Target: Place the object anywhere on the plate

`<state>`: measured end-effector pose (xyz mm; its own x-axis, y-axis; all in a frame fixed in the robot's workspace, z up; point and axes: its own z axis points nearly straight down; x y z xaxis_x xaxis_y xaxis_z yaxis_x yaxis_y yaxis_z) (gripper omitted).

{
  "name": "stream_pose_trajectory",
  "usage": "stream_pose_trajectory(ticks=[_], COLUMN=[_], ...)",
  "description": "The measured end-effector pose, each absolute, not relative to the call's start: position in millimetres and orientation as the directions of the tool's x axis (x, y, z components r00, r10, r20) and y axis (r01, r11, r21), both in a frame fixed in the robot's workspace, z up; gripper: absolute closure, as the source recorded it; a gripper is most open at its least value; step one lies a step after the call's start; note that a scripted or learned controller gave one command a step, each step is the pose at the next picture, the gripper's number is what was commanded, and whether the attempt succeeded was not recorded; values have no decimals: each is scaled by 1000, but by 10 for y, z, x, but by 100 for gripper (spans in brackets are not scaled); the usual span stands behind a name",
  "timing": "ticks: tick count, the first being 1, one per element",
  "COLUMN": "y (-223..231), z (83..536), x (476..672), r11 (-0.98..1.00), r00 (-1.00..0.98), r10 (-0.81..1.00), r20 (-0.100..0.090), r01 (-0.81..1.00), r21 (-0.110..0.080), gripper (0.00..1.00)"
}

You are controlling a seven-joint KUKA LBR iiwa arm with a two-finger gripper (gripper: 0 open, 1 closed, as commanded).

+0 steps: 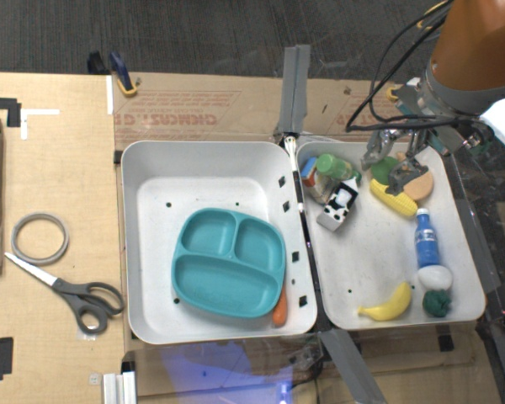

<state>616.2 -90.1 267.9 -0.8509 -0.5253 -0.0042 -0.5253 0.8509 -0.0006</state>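
My gripper (397, 151) hangs spread and holding nothing over the right bin's (463, 310) far corner, above the toys (398, 190) to choose from; the plate (229, 261) waits in the left bin (143, 225).

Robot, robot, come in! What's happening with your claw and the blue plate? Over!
Gripper low over the right white bin's far corner, above a green toy. Teal three-part plastic plate in left white bin, nothing on it. Orange carrot beside its rim.
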Motion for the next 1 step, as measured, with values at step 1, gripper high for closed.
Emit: stream_pose_trajectory(ticks=[1], y=[-462], z=[2627], x=[5848], r11=[846], r00=[-846], r10=[-533], r20=[-3], r01=[-533], r21=[0], gripper=[100])
